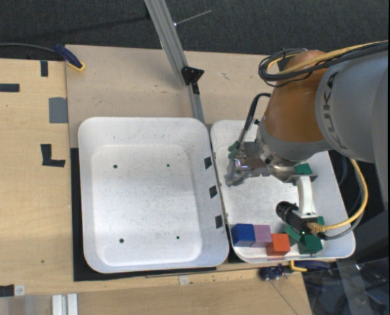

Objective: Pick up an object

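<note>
My gripper (236, 174) hangs low over the left part of the right bin (335, 199), close to the wall it shares with the other bin. Along the right bin's front edge lie a blue block (243, 234), a pale purple block (262, 233), an orange block (280, 243) and a dark green block (310, 243). Another green piece (304, 169) peeks out from under the wrist at the right. The blocks lie well in front of the gripper and apart from it. I see nothing between its tips.
The left bin (90, 136) stands beside the right one, on a black mat. A slanted metal pole (170, 35) with a black clamp (192, 75) rises behind the bins. The grey and orange arm covers the right bin's back half.
</note>
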